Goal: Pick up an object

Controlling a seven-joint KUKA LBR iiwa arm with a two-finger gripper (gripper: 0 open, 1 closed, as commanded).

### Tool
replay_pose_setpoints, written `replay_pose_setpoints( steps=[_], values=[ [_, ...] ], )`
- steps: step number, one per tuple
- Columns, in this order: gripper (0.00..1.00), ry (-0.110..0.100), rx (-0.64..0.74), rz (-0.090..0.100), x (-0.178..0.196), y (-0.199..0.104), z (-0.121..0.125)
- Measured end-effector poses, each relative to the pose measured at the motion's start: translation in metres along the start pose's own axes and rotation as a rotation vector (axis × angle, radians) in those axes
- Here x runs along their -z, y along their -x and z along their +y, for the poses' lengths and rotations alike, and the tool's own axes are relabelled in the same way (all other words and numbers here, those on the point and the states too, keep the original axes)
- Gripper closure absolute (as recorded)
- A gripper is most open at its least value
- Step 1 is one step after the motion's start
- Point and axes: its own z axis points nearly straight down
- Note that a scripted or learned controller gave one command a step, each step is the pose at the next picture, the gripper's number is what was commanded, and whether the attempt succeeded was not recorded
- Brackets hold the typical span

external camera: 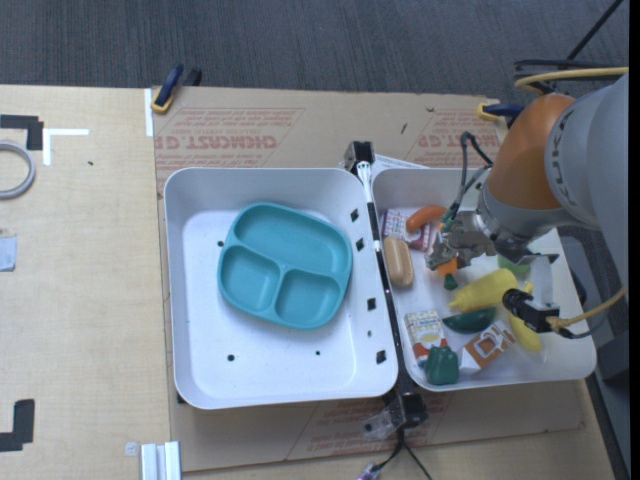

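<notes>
The arm point(560, 168) reaches into the right bin point(560, 368), its gripper point(447, 253) low among the toys at the bin's ten o'clock; whether the jaws grip anything I cannot tell. A bun point(399, 262) lies at nine o'clock of it, a banana point(485, 290) at four. The left bin point(190, 298) holds a teal tray point(285, 266).

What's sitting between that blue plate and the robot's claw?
In the camera view, between the teal divided plate and the gripper come the bins' adjoining walls, then a tan hot-dog bun lying in the right bin.
</notes>
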Motion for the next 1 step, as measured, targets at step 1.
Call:
replay_pose_setpoints(
  steps=[1],
  values=[
    [1.00,-0.001,-0.032,0.001,0.1195,-0.0359,0.0462]
  ],
)
